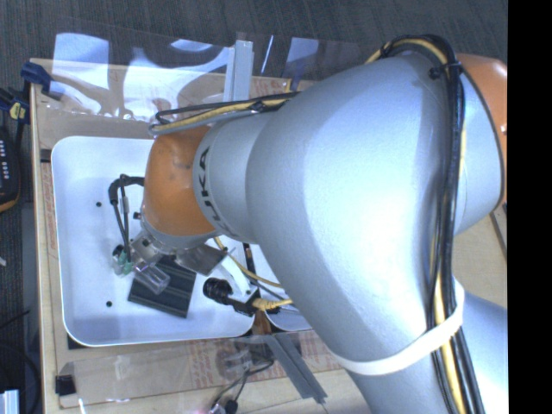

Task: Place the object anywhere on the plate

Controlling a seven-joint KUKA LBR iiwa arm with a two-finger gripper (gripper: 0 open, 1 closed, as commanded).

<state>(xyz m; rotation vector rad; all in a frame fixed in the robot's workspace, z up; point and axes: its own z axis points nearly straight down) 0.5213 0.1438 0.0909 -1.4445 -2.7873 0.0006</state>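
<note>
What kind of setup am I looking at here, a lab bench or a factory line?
Most likely a robotics lab bench: a large grey arm with an orange band reaches into a shallow white plastic bin, loose yellow and black cables trail from its wrist, and dark carpet lies beyond.

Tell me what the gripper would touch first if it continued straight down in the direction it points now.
Probably the white floor of the left bin. The gripper points down at it, with its black body just above; how much height remains is unclear from this slanted view.
</note>
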